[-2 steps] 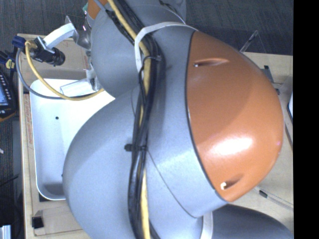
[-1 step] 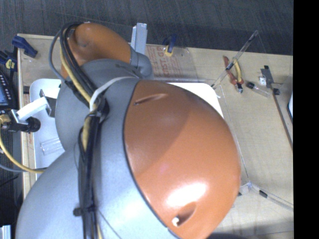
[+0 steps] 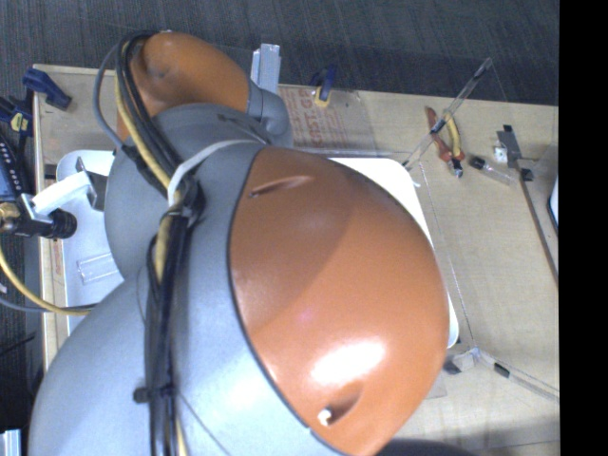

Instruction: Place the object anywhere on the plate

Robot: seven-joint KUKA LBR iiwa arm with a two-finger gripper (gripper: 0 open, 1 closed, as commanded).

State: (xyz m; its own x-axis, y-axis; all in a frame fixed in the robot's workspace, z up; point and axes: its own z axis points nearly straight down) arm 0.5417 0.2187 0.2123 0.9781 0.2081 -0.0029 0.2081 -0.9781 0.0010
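dark grey carpet floor (image 3: 380, 17) beyond light wooden bench (image 3: 494, 274).

arm (image 3: 285, 293) over bins (image 3: 418, 198), bench (image 3: 494, 283) beneath

Robotics laboratory workbench, seen from above.
A grey-and-orange arm (image 3: 285, 283) is looming over a plywood bench (image 3: 494, 255) bearing a white bin (image 3: 404, 171), while pliers (image 3: 445, 139), clamps (image 3: 325, 84) and bundled cables (image 3: 152, 255) are lying about, dark carpet (image 3: 380, 17) beyond.

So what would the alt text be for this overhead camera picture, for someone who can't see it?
A big grey and orange robot arm looms close to the camera, covering most of a wooden bench. Black cables run along the arm, a corner of a white bin peeks out behind it, and pliers lie near the bench's far edge.
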